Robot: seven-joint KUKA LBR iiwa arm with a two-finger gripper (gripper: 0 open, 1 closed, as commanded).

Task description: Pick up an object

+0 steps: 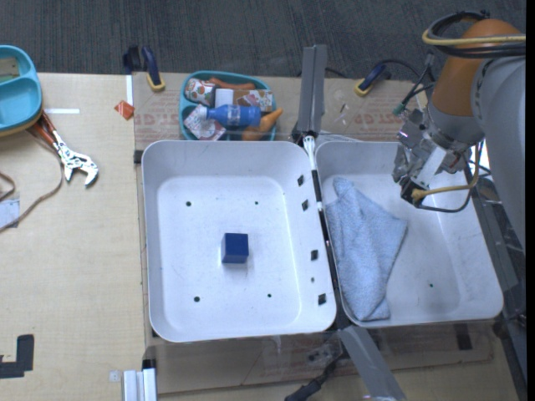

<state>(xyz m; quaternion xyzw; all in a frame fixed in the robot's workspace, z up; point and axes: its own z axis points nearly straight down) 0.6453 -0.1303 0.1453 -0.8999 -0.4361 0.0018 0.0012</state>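
Broadly, the pale wooden counter carries two shallow white bins set side by side, likely so that things can be moved from one to the other. The grey arm with its orange band reaches in over the counter's right edge and bends down toward the far side of the right bin.

The left bin is smooth, hard plastic with rounded corners and a few small dark holes in its floor. The right bin is the same make. A soft, pale blue towel lies crumpled along the right bin's left wall, running from its far side to its near edge; its folds look limp and nappy, so it would probably sag if lifted by one point.

Beyond the left bin's far edge sits a teal tub heaped with small packets and toys, seemingly a store kept out of reach. A metal wrench lies near the counter's left edge.

The end effector hangs over the right bin's far side, just beside the towel's far end and apart from it; whether it is apart or together I cannot tell, and nothing shows held in it.

Smallest is a blue block, hard and square-edged, alone near the middle of the left bin's floor. Either it or the towel could serve as the thing to pick up; the towel is much the closer.
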